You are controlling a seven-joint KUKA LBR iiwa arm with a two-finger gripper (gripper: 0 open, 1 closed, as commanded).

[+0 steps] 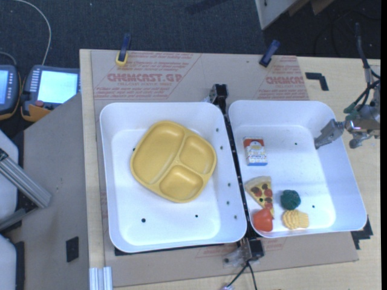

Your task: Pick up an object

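The left bin (115,180) holds a yellow divided plate (174,161); the right bin (329,180) holds a small carton (255,150), pizza slice (260,191), tomato (262,220), broccoli (290,199) and corn (295,220). The gripper (329,133) hangs over its far right rim, jaws' state unclear

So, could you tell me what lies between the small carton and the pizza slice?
Bare white bin floor separates the carton from the pizza slice in the camera view.
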